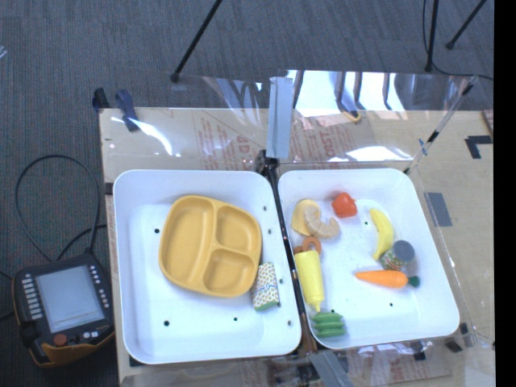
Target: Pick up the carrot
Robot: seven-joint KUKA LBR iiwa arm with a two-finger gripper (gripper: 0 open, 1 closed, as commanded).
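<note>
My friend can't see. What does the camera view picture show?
An orange carrot lies in the right white bin with a banana, a corn cob, a red tomato and other toy food. The left white bin holds a yellow divided plate and a small patterned packet.

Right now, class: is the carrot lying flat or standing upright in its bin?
Lying flat. The carrot rests lengthwise on the floor of the right bin, leafy end toward the right.

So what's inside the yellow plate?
Nothing shows in the yellow plate; its three compartments look bare. A small patterned sponge-like block sits beside it in the left bin. What's underneath the plate is covered.
</note>
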